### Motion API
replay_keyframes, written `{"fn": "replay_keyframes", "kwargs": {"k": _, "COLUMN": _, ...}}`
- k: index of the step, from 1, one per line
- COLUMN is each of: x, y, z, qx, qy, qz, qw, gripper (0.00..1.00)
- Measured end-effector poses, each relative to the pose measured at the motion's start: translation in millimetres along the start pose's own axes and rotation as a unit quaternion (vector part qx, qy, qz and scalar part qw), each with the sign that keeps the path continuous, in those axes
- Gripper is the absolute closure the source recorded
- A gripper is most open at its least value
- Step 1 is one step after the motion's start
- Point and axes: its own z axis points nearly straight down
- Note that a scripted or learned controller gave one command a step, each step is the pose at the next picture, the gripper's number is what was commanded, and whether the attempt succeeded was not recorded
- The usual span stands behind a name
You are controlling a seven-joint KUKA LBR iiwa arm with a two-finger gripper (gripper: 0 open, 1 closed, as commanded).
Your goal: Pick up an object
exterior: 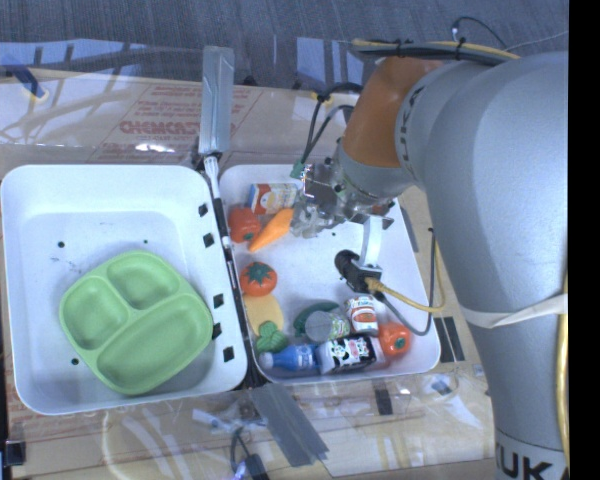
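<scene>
My gripper (306, 220) hangs low in the back part of the right bin (420, 268), reaching in from the right. Its tip is right next to the upper end of an orange carrot (269, 234) that lies slanted on the bin floor. I cannot tell if it touches the carrot. An orange and white carton (271, 196) lies just behind the carrot, against the bin's back wall. A red-orange fruit (242, 224) sits to the left of the carrot by the divider.
The right bin also holds a tomato (259, 278), a yellow piece (265, 314), a green can (321, 323), a small tin (362, 314), a blue bottle (294, 358), a cow-pattern carton (352, 351) and a red pepper (393, 341). The left bin (40, 208) holds a green divided plate (135, 320).
</scene>
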Motion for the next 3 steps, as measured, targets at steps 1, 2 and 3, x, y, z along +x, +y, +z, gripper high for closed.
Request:
{"fn": "replay_keyframes", "kwargs": {"k": 1, "x": 26.4, "y": -32.8, "z": -34.4, "qx": -0.002, "qy": 0.0, "qz": -0.058, "qw": 0.9983, "gripper": 0.0}}
{"fn": "replay_keyframes", "kwargs": {"k": 2, "x": 14.5, "y": -18.8, "z": -59.2, "qx": -0.003, "qy": 0.0, "qz": 0.077, "qw": 0.997, "gripper": 0.0}}
{"fn": "replay_keyframes", "kwargs": {"k": 3, "x": -41.7, "y": -66.3, "z": 14.0, "qx": -0.002, "qy": 0.0, "qz": -0.092, "qw": 0.9958, "gripper": 0.0}}
